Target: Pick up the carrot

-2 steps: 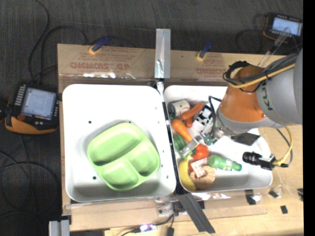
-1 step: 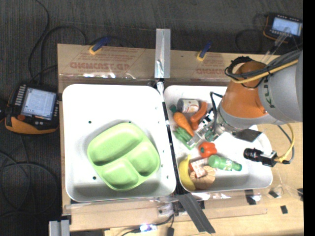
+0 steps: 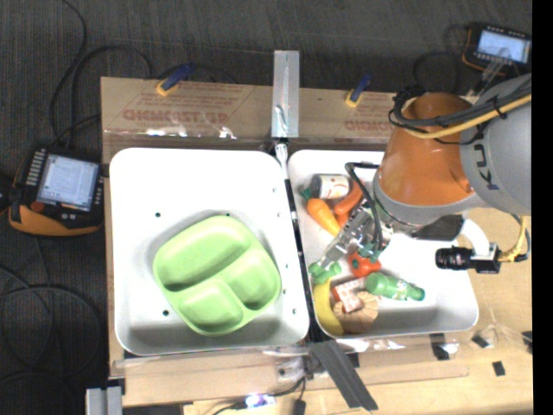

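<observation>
The carrot (image 3: 323, 216) is a small orange piece lying at a slant near the left wall of the right bin (image 3: 449, 314), just below a small can (image 3: 327, 185). My gripper (image 3: 346, 247) hangs low over the middle of that bin, just right of and below the carrot, pointing down-left. The view does not show anything held in it. The arm's orange band (image 3: 428, 158) covers the bin's back right part.
A red-orange toy (image 3: 351, 199) lies right of the carrot. Below the gripper sit a green bottle (image 3: 394, 287), a small box (image 3: 349, 296), a banana (image 3: 323, 311) and a green piece (image 3: 320, 272). The left bin (image 3: 138, 180) holds a green divided plate (image 3: 216, 273).
</observation>
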`<state>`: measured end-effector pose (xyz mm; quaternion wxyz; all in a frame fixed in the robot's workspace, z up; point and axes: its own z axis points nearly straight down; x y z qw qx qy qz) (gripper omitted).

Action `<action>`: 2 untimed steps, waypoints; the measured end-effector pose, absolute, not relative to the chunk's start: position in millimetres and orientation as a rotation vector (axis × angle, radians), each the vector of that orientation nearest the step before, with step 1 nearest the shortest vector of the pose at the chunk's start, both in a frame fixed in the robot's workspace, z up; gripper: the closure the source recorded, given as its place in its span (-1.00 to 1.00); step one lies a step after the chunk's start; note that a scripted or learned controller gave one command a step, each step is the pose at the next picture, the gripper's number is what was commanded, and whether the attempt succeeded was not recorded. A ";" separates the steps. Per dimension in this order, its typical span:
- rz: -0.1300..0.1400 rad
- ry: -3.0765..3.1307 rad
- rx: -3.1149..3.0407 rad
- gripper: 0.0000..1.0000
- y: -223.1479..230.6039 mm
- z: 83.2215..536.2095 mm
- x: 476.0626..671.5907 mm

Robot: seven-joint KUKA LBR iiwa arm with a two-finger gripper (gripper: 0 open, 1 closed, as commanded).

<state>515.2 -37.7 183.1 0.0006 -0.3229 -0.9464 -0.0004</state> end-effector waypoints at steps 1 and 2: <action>-0.004 -2.972 -1.011 1.00 -36.1 191.4 515.6; 0.004 -2.604 -1.751 1.00 -37.8 198.0 496.9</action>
